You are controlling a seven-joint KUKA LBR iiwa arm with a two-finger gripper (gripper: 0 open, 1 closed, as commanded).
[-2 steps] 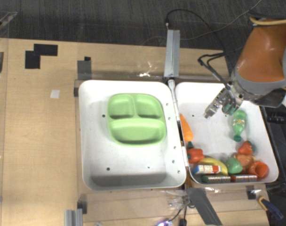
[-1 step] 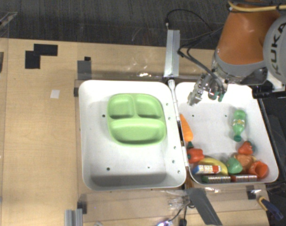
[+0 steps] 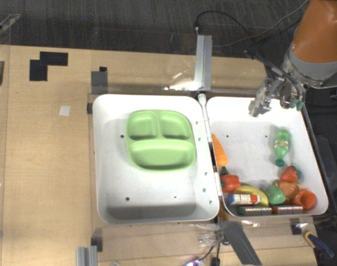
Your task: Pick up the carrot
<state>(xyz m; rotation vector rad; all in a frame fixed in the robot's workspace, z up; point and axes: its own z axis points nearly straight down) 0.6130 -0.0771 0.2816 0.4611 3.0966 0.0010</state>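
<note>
Nearest, a heap of toy foods (image 3: 268, 195) fills the right white bin's (image 3: 251, 143) front. Beyond it, the small orange carrot (image 3: 219, 151) lies lengthwise against the left wall. The gripper (image 3: 261, 105) hovers far-right of it; whether its jaws are parted I cannot tell.

I count two white bins (image 3: 110, 204), one green divided plate (image 3: 160, 139), one carrot (image 3: 219, 152), one green bottle (image 3: 281, 146), one banana (image 3: 249, 193).
</note>
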